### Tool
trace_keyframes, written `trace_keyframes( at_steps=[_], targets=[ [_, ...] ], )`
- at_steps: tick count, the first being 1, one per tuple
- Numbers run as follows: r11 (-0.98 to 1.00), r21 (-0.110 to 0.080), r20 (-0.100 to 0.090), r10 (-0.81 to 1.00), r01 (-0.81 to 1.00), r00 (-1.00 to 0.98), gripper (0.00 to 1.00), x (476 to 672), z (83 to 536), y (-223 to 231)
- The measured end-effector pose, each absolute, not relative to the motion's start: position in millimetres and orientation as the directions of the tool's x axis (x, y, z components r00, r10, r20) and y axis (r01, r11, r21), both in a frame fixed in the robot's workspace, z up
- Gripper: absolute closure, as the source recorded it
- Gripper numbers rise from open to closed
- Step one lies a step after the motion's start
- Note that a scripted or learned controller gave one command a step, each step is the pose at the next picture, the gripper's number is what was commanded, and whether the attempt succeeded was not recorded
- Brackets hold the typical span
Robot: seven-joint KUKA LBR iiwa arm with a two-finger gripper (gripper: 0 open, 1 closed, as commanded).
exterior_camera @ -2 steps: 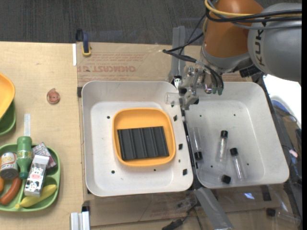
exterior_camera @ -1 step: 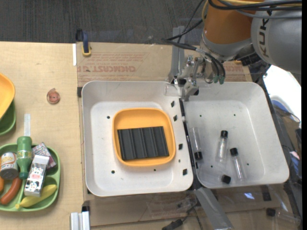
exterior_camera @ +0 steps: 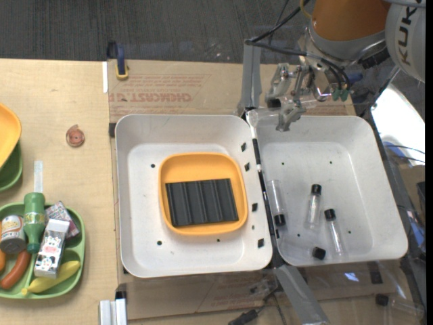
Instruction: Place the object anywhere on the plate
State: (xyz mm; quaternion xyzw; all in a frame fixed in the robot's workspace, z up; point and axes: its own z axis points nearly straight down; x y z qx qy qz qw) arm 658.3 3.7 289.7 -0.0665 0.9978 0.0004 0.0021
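Orange is the plate (exterior_camera: 202, 170), which sits in the middle of the left white bin (exterior_camera: 135, 202) and carries a dark ribbed rectangular mat (exterior_camera: 202, 202) on its flat part. In the right bin (exterior_camera: 365, 147) lie clear vials with black caps: one (exterior_camera: 276, 200) close to the left wall, one (exterior_camera: 313, 203) near the middle, one (exterior_camera: 333, 230) just to its right, and a small black cap (exterior_camera: 318, 252) alone near the front wall. All of them rest on the bin floor, apart from the plate. The gripper (exterior_camera: 287, 117) hangs above the back left corner of the right bin, under the orange band (exterior_camera: 345, 9) of the arm. Its metal fingers point down and nothing is seen between them; how far they stand open I cannot tell
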Motion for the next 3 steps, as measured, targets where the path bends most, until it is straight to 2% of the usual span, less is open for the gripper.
trace_keyframes(
  at_steps=[1,2,3],
  targets=[
    [0.948,0.000,-0.005,-0.317,-0.317,-0.948,1.00,659.9,336,-38],
    [0.868,0.000,-0.004,-0.496,-0.496,-0.868,1.00,656.7,192,-33],
    [0.783,-0.002,-0.006,-0.622,-0.622,-0.783,1.00,659.9,245,-68]
  ],
)
